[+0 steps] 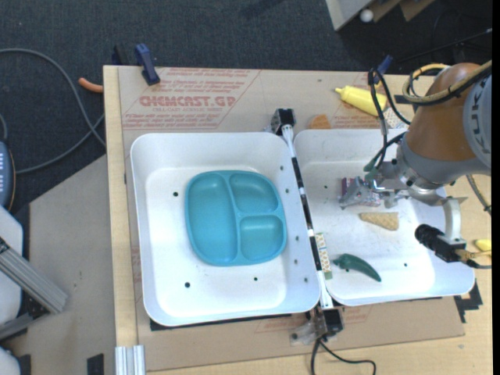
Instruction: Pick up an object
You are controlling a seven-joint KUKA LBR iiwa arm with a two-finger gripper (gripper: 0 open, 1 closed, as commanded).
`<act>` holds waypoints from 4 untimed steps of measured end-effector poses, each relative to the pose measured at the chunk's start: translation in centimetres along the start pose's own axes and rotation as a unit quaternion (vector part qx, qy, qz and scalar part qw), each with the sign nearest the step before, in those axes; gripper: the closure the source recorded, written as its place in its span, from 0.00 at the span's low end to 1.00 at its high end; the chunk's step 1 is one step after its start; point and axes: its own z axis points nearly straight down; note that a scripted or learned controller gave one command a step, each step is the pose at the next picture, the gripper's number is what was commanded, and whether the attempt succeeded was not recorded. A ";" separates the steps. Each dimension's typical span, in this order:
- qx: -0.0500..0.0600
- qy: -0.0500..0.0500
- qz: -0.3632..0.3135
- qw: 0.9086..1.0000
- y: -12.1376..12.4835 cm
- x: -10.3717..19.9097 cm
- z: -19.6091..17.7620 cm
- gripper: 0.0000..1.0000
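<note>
In the right bin (391, 283) lie a tan wedge-shaped piece (380, 220) near the middle and a dark green curved object (358, 265) toward the front left. My gripper (351, 194) hovers low over the bin's left-middle part, just up and left of the tan wedge and apart from it. Nothing can be seen held in it. The green object lies well in front of the gripper.
The left bin (156, 209) holds a teal divided plate (234, 216). On the bench behind the right bin lie a yellow banana-like object (359, 98) and a small orange piece (319, 121). A black-edged divider (301, 201) runs between the bins.
</note>
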 end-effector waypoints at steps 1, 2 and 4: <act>-0.005 -0.001 0.000 1.000 4.9 2.0 5.2 0.00; -0.005 -0.002 0.000 1.000 9.4 -0.2 5.2 0.00; -0.008 -0.003 -0.001 1.000 11.5 -1.9 3.9 1.00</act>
